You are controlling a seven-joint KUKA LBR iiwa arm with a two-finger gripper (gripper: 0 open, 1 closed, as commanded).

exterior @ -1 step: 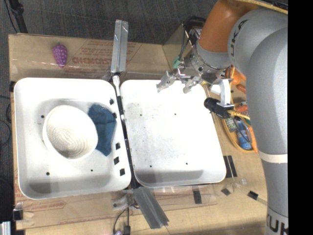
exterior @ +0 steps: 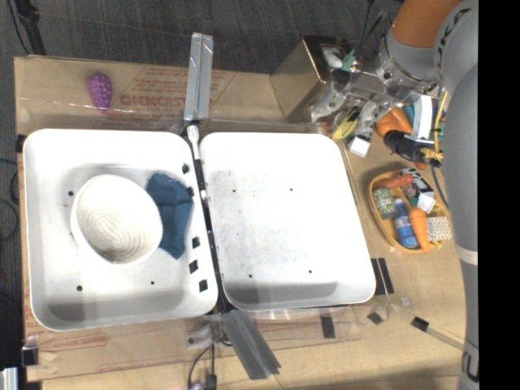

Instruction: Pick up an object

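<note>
A white woven dome-shaped object (exterior: 118,218) lies in the left bin (exterior: 49,299). A crumpled blue cloth (exterior: 171,210) lies against its right side, close to the bin's right wall. My gripper (exterior: 340,104) hangs beyond the far right corner of the right bin (exterior: 284,218), over the bench and outside both bins. It is far from both objects, and I see nothing in its grasp. Clutter behind it blurs its outline.
A purple object (exterior: 100,90) lies on the cardboard behind the left bin. A grey bar (exterior: 197,75) stands at the divide between the bins. A brown box (exterior: 302,70) and a yellow bowl (exterior: 382,216) of small items sit on the right.
</note>
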